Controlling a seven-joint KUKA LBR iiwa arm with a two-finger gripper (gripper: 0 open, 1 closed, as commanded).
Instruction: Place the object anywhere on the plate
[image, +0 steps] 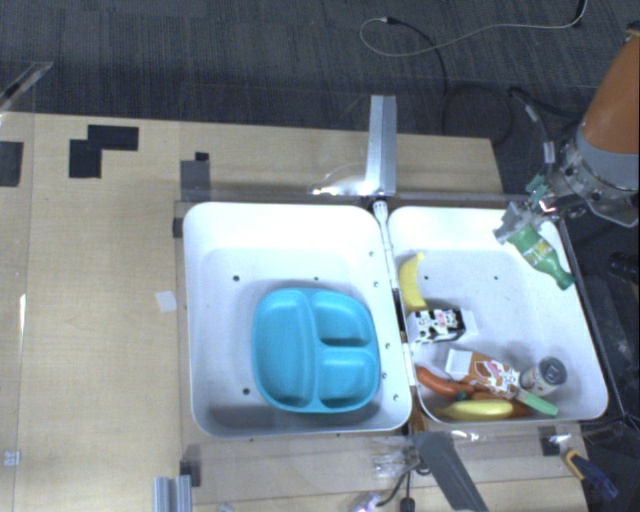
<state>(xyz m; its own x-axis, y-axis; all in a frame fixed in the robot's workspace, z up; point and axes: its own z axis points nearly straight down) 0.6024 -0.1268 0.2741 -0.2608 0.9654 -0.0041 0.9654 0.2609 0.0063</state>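
A blue divided plate (315, 350) lies in the left bin (215, 260), towards its front. My gripper (532, 208) hangs over the far right corner of the right bin (480, 265). It is shut on a green plastic bottle (541, 254), which slants down and to the right from the fingers, near the bin's right rim. The orange band and grey wrist come in from the upper right.
The right bin holds a yellow banana (410, 283) by the divider, a black-and-white carton (437, 323), an orange carrot-like piece (438, 381), a second yellow fruit (478, 408), a snack packet (490, 374) and a small can (548, 373). A metal post (382, 140) stands behind the bins.
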